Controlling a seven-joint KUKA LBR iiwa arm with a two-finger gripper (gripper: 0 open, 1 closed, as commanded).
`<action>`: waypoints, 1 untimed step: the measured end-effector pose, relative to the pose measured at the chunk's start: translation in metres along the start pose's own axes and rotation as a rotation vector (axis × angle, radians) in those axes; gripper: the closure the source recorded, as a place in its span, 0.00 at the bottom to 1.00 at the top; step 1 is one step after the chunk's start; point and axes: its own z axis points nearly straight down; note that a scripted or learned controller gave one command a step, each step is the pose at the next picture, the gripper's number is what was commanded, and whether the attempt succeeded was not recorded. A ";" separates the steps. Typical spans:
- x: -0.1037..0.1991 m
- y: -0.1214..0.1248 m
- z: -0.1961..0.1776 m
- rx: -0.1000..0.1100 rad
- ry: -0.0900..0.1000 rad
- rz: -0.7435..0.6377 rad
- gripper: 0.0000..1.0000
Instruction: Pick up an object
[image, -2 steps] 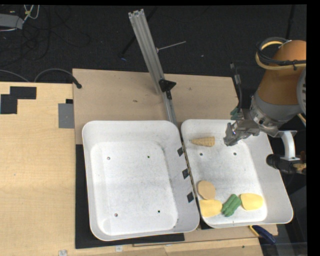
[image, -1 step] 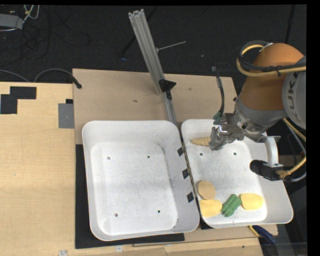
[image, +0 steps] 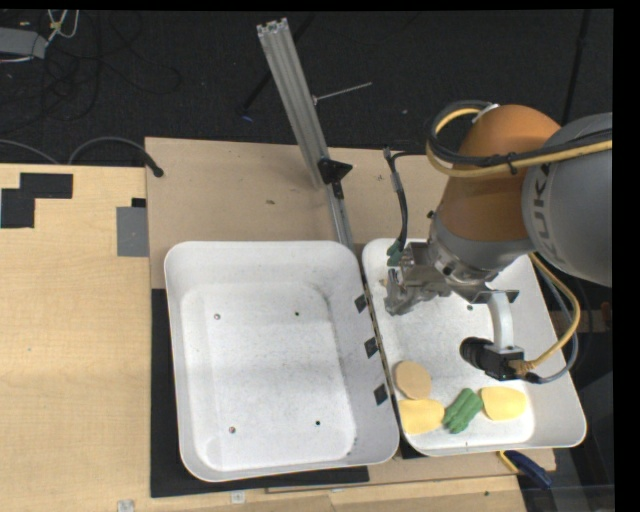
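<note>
Several small objects lie at the front of the right bin (image: 560, 425): a tan round piece (image: 412, 380), a yellow piece (image: 421, 416), a green piece (image: 461, 410) and another yellow piece (image: 503, 403). My gripper (image: 403, 291) hangs over the left part of the right bin, close to the divider and behind the tan piece. Nothing shows between its fingers.
The left bin (image: 180, 300) sits beside the right one, with black clips along the shared edge (image: 371, 345). A slanted metal rail (image: 300, 110) rises behind the bins. The arm's orange band (image: 500, 170) and cables crowd the right bin's back.
</note>
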 end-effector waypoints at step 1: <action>0.052 -0.025 0.005 0.000 0.000 -0.001 1.00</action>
